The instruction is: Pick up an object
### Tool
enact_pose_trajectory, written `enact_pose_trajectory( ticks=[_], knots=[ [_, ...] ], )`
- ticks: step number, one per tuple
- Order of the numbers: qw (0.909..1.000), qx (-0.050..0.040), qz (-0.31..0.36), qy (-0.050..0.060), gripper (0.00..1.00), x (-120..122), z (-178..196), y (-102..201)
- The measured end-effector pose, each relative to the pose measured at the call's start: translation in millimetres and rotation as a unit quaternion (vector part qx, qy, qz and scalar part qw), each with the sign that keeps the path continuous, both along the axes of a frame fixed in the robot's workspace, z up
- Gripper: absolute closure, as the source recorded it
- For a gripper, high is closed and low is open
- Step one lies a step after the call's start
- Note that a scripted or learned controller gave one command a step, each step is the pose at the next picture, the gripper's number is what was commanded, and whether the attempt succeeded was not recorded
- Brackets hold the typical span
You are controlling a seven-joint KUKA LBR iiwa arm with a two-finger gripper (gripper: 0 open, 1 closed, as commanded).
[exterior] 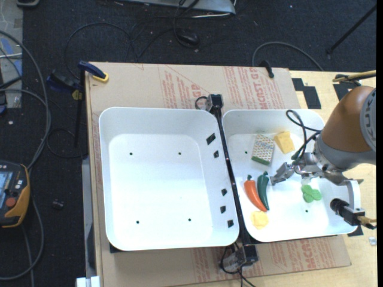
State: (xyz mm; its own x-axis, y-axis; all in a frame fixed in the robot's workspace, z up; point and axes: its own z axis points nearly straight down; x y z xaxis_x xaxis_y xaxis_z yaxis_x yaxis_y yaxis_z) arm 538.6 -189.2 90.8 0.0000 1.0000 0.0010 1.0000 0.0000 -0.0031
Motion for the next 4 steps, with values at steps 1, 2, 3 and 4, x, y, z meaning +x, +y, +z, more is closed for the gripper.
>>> enact_pose_trajectory(
  ticks=[1, 2, 3, 4],
  knots=[
    [1.0000, -0.0003, 0.000, -0.002, 1.00, 1, 12, 0],
    [1.0000, -0.0010, 0.000, -0.003, 1.00, 0, 55, -4],
    [1.0000, -0.0010, 0.000, -0.003, 1.00, 9, 102, -7],
    [1.0000, -0.0010, 0.000, -0.004, 1.00, 3, 152, 0]
  ],
)
